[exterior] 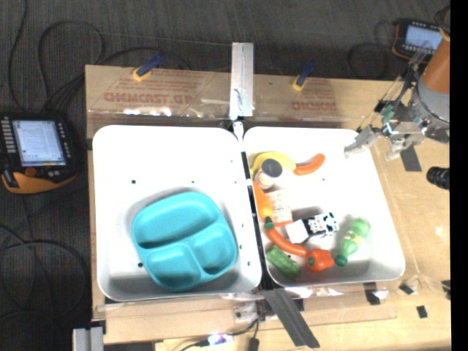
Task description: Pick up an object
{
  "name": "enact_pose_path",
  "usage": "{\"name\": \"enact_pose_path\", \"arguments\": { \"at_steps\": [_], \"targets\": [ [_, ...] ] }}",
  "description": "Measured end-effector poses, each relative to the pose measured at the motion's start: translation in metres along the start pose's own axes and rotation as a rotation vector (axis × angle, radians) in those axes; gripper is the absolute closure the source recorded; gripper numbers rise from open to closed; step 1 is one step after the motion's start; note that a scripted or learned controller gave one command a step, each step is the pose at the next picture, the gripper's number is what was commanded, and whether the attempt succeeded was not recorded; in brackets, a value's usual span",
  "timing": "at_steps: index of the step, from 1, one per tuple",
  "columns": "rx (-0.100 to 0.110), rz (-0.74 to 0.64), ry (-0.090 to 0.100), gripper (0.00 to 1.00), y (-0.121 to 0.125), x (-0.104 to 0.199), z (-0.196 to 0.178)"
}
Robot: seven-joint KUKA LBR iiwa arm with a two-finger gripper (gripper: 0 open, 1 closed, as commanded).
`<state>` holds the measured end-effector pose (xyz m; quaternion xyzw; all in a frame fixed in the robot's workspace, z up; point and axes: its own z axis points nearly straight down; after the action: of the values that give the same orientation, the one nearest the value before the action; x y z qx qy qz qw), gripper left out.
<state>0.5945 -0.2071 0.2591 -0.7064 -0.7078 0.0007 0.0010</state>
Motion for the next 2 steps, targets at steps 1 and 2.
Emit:
{"name": "enact_pose_path", "arguments": {
  "at_steps": [1,2],
  "targets": [
    [-0.002,-0.073,-0.001,0.0,0.013,0.03,0.165],
    [0.0,-0.075,0.003,0.0,0.073,0.009,0.171]
  ]
}}
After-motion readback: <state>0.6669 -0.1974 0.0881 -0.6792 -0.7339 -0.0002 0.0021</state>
